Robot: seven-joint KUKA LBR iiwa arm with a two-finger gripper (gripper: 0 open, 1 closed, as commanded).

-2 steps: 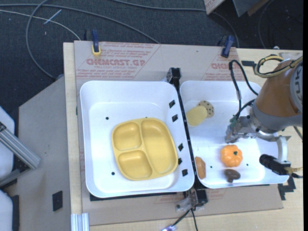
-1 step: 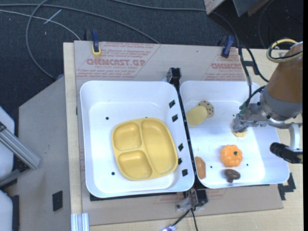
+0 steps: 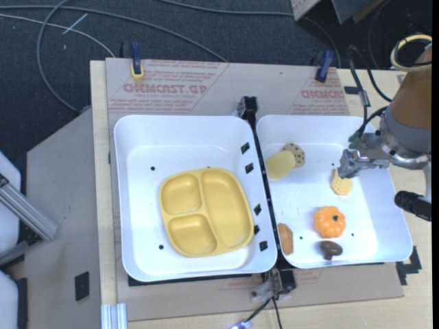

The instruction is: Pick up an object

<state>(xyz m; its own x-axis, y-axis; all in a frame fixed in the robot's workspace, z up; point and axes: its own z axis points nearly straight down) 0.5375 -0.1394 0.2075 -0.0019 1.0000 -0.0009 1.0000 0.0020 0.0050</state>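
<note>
In the right bin [image 3: 384,245], the gripper [image 3: 347,169] is hovering just above a small yellow cracker-like piece [image 3: 341,184], its grasp impossible to tell, so the approach step seems underway, next calling for a descent and clean closure.

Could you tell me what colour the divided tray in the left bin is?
The divided tray is pale yellow, seen in the camera view.

1. Two white bins: the left bin [image 3: 130,184] and the right bin [image 3: 384,218].
2. One yellow divided plate [image 3: 206,211].
3. One orange pumpkin [image 3: 330,221].
4. One yellow cracker [image 3: 341,184].
5. One pale yellow round piece [image 3: 279,164].
6. One spotted cookie [image 3: 296,154].
7. One brown lump [image 3: 330,249].
8. One orange-brown piece [image 3: 285,238].
9. Two blue clamps: left clamp [image 3: 136,60], right clamp [image 3: 324,66].
</note>
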